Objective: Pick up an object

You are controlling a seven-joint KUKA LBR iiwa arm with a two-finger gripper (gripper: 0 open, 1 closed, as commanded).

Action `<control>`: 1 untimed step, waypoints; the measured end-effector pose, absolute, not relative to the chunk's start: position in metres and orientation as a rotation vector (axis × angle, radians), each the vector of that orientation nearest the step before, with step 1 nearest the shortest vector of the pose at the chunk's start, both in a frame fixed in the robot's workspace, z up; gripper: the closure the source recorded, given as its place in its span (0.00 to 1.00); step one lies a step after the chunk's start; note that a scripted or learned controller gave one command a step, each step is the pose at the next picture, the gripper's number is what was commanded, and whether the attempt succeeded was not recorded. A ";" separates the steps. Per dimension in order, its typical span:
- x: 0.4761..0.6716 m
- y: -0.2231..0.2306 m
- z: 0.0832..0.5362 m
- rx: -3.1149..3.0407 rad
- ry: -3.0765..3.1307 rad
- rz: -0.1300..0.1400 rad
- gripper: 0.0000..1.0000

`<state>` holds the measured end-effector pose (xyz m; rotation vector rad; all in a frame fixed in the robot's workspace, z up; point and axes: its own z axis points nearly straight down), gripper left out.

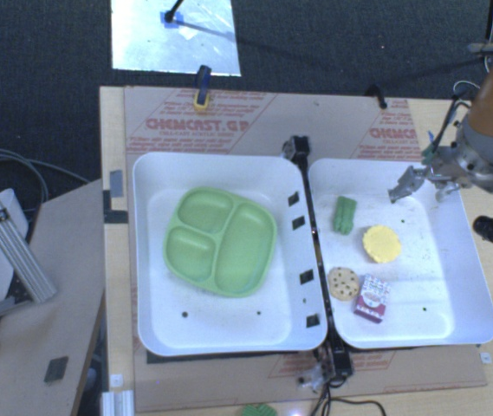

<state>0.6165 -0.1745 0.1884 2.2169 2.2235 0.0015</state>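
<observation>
Objects for picking lie in the right bin of two shallow white bins on the surface: a small green block near the bin's far-left corner, a round yellow piece toward the middle, a brown cookie with dark chips against the left wall, and a small red-and-white packet just beside the cookie, nearer the front edge. All four sit apart from each other except the cookie and packet, which nearly touch.

The tool hangs above the bin's far edge, right of the green block and well clear of every item. It has nothing in its grasp — how far it is spread I cannot tell, as the tip is small and blurred.

Likely trouble from here: no object lies directly under the tool, so a straight descent would probably meet bare bin floor. The cookie looks flat and sits close to the wall, leaving little room to get around it; the packet beside it could be nudged.

The left bin holds a pale green divided plate — three compartments, resting near its centre.
</observation>
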 end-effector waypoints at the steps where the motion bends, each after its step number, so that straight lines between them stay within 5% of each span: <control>1: 0.590 -0.124 0.080 2.217 2.233 -0.002 0.00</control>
